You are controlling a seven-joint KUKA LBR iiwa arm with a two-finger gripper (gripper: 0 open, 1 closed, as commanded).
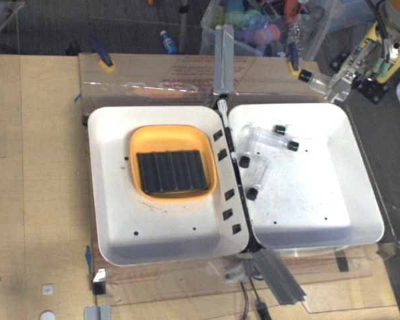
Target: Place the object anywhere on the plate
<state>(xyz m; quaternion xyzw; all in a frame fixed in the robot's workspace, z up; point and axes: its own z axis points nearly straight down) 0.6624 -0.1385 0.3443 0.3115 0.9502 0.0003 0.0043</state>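
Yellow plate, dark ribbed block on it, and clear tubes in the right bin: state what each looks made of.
Yellow plate: likely plastic, smooth, with a soft sheen on its rim.
Dark ribbed block: matte black, maybe rubber or plastic; parallel grooves.
Clear tubes: transparent plastic or glass, the bin showing through, with black caps.

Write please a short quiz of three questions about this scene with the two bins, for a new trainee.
1. True or false: the orange plate lies in the right bin.
2. What lies on the plate? A) a dark ribbed block B) a red cup C) a spoon
3. Fill in: the clear tubes with black caps lie in the ____ bin.

Key: 1 false, it lies in the left bin. 2 A, the dark ribbed block. 3 right.
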